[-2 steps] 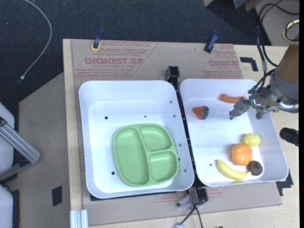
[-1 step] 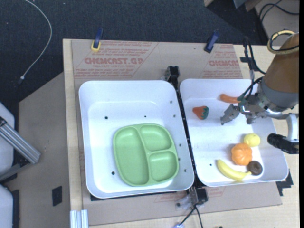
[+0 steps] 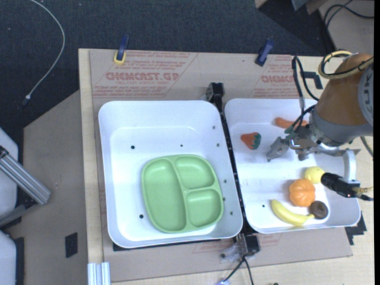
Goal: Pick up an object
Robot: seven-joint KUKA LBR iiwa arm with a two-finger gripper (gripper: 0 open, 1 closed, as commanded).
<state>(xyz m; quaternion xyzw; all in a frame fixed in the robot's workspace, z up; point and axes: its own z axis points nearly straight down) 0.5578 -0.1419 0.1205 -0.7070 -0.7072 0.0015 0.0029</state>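
Observation:
The right bin (image 3: 261, 183) holds several toy foods. A red strawberry with a green top (image 3: 250, 139) lies at its upper left, and an orange carrot (image 3: 283, 122) lies near the back wall. A yellow lemon (image 3: 313, 173), an orange fruit (image 3: 301, 192), a banana (image 3: 289, 213) and a brown donut (image 3: 319, 209) cluster at the front right. My gripper (image 3: 289, 152) hangs over the bin's middle, right of the strawberry and above the lemon. Its grey fingers (image 3: 275, 151) are spread open with nothing between them.
The left bin (image 3: 119, 159) holds a green divided plate (image 3: 181, 192). A black clamp (image 3: 215, 91) sits between the bins at the back. The grey arm with its orange band (image 3: 347, 97) covers the right bin's back right corner. Bare bin floor shows left of the banana.

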